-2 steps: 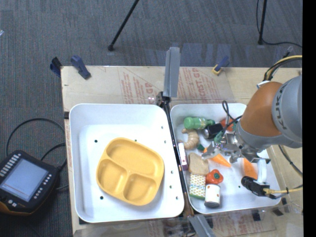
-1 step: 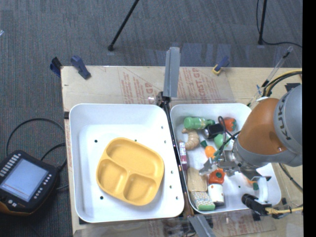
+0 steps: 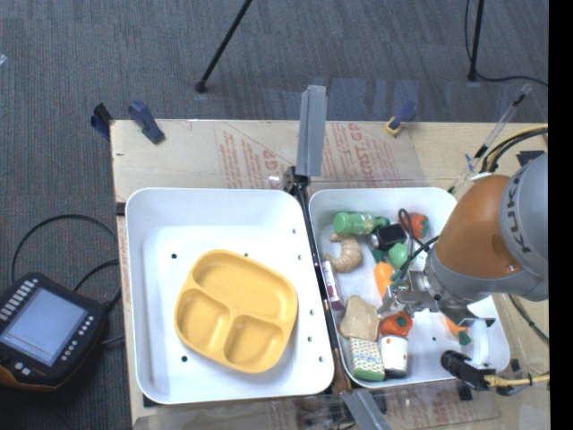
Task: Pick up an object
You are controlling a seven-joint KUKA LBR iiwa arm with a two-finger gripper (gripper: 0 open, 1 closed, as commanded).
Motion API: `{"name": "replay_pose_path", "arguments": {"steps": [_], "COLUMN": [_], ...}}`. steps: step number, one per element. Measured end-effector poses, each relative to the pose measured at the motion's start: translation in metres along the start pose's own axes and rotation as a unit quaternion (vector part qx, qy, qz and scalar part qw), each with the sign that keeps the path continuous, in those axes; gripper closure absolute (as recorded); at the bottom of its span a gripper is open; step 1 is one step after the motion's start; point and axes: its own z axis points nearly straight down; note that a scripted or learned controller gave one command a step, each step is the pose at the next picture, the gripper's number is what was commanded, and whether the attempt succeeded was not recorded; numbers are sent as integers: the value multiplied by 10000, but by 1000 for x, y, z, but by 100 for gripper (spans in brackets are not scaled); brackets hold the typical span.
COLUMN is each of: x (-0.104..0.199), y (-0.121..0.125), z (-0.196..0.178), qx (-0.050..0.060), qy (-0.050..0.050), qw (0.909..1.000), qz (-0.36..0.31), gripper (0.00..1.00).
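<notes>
Arm is down in the right bin (image 3: 497, 330), gripper (image 3: 400, 305) low over the pile near the middle. Can't tell how the jaws stand, wrist blocks the view, so no confirmed grasp. Likely target is the red-and-white item (image 3: 395, 325) right under it, next to the tan toast-shaped piece (image 3: 359, 317) and the checkered block (image 3: 366, 356); carrot (image 3: 383, 278) and green bottle (image 3: 354, 223) lie farther back. Left bin (image 3: 148, 240) has the yellow divided plate (image 3: 236, 309), well apart. Objects packed tight, so a neighbour may get nudged.
</notes>
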Motion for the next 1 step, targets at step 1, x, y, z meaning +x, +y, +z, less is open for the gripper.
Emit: {"name": "replay_pose_path", "arguments": {"steps": [1], "x": [70], "y": [51], "z": [-96], "qx": [-60], "qy": [-17], "qw": [9994], "qz": [337], "gripper": [100]}}
